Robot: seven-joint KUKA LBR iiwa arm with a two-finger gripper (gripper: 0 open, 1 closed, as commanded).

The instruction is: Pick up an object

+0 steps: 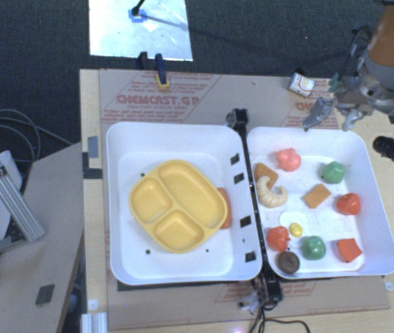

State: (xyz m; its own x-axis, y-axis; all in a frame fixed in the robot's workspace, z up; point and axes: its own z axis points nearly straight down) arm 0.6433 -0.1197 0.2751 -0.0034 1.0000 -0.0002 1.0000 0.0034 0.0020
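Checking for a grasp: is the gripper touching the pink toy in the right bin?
Apart. The camera view shows the gripper above the bin's far rim, white floor between it and the pink toy.

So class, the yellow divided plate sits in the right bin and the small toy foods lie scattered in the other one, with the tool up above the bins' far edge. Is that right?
Not quite. The camera view shows the yellow divided plate in the left bin, not the right. The small toy foods lie in the right bin, and the tool is above the bins' far edge, as you said.
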